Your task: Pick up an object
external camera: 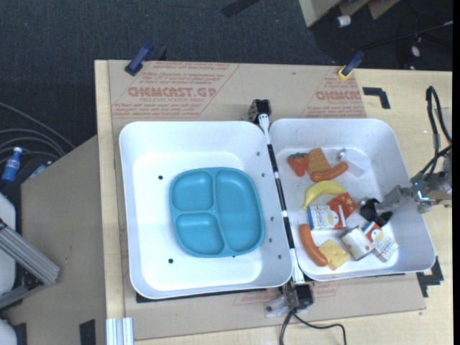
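Camera view: gripper (374, 210) over right bin (402, 261), finger state unclear; curved yellow banana (325, 190) nearby.

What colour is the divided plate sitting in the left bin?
Light blue, a plain turquoise. The divided plate shows best in the camera view, against the white left bin.

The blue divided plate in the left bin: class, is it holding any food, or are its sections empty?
Empty. The blue divided plate shows bare blue in all three sections. The toy food, such as the banana, lies in the right bin.
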`<state>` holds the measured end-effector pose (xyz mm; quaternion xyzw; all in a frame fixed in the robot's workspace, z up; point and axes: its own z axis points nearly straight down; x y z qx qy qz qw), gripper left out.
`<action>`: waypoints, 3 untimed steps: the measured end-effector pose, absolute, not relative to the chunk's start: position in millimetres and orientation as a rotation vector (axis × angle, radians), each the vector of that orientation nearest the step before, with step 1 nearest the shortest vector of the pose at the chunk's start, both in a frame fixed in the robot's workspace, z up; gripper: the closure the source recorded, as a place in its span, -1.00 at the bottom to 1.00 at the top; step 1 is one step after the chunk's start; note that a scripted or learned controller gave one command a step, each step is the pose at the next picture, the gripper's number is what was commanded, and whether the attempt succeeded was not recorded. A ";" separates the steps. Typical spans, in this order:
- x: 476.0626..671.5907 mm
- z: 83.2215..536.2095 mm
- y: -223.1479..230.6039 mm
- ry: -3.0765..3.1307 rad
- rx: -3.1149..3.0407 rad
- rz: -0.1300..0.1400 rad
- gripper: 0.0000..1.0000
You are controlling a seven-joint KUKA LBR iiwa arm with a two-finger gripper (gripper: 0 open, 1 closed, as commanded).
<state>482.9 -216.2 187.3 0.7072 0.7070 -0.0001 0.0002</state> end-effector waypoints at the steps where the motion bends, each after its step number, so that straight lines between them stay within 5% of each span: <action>1: 511.6 94.6 -193.4 2.220 2.221 0.000 -1.00; 2: 568.3 84.6 -119.8 2.224 2.220 0.002 -1.00; 3: 568.4 94.4 -120.4 2.223 2.219 0.001 1.00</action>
